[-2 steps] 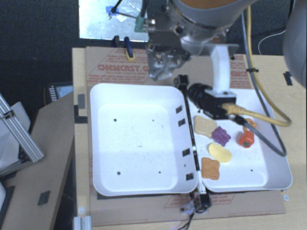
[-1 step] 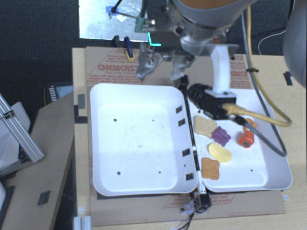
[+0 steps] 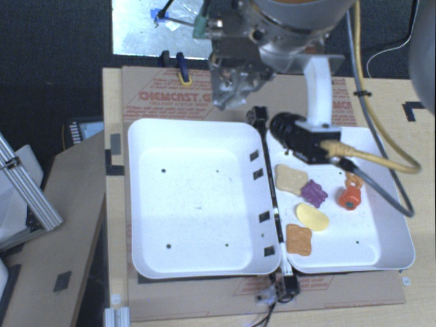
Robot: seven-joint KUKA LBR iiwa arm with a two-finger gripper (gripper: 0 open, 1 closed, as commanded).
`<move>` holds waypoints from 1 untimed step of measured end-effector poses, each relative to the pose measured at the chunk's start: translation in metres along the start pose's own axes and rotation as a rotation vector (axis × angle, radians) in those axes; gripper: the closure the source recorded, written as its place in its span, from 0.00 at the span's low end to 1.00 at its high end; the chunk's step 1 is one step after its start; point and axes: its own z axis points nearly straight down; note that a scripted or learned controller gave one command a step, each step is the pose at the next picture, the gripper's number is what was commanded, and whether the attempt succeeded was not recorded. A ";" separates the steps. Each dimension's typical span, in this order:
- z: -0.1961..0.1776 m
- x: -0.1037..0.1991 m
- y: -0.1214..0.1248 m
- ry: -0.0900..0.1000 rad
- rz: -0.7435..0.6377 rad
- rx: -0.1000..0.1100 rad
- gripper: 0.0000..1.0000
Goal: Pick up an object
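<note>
Camera view: two shallow white bins are seen side by side on the bench, the left bin (image 3: 146,203) and the right bin (image 3: 381,244). The gripper (image 3: 231,87) is held at about twelve o'clock in the frame, above the far edge of the left bin and over the brown printed board (image 3: 163,94) beneath the bins; whether its jaws are spread or pressed together cannot be told, as they are blurred and partly masked by the wrist. Nothing is seen pinched by it.

The objects are gathered in the right bin, toward its left half. A pale tan slab (image 3: 291,179) is placed near the divider. Just beside it, at four o'clock, a purple piece (image 3: 314,193) is found, and an orange-red piece (image 3: 350,197) lies at three o'clock of that, apart from it. A yellow oval (image 3: 311,217) is set below the purple piece, and an orange square piece (image 3: 299,240) lies at seven o'clock of the oval, close to it.
</note>
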 end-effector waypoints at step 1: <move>0.000 0.000 0.000 0.000 -0.002 0.001 0.00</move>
